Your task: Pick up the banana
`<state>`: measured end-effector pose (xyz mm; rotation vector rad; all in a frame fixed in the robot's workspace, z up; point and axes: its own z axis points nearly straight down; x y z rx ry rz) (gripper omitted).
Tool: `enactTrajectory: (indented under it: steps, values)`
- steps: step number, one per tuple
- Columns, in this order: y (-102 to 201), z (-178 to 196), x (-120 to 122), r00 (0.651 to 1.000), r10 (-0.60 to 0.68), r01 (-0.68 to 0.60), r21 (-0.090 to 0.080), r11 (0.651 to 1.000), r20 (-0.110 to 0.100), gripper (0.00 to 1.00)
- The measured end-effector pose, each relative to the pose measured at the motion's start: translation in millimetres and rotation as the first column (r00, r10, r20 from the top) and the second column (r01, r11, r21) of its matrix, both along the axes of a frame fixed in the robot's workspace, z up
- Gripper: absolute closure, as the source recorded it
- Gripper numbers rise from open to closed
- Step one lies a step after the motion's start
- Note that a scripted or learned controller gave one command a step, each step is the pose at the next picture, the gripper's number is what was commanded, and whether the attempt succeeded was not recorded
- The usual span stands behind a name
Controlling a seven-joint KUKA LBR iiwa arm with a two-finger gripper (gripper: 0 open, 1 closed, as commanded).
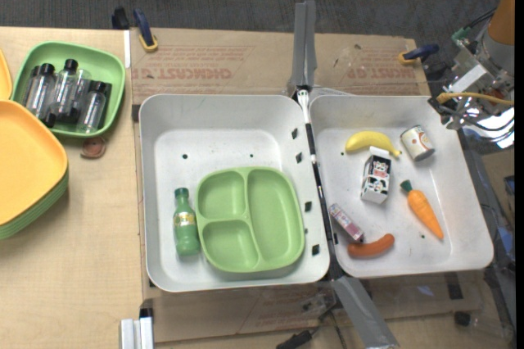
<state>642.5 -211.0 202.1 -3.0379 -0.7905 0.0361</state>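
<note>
The jaws (479, 106) sit at the far right, just past the right bin's outer rim, half lost among cables and bright metal, so I cannot tell how wide they stand or whether they carry anything; nothing is seen between them. The arm (501, 36) rises behind them toward the upper right corner. The banana (371, 142) lies in the upper part of the right bin (467, 253), curved, with its ends pointing down, and well apart from the jaws. Just below it, nearly touching, stands a small milk carton (377, 178), and a can (418, 142) sits just beside its right end. A carrot (425, 212), a sausage (371, 246) and a small pink tube (345, 222) lie lower in the same bin. The approach seems not yet begun. To do it well, the jaws should come down over the banana's middle, closing across its narrow width from the open upper side, keeping clear of the carton and the can. The left bin (164, 134) holds a green tray (246, 218) and a green bottle (186, 221).
</note>
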Motion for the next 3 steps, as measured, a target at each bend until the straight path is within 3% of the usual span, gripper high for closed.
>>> enactTrajectory:
  steps: [3]
  values:
    - [-1.0,23.9,-0.7,1.0,0.009,-0.009,0.0,1.0,-0.01,1.0]
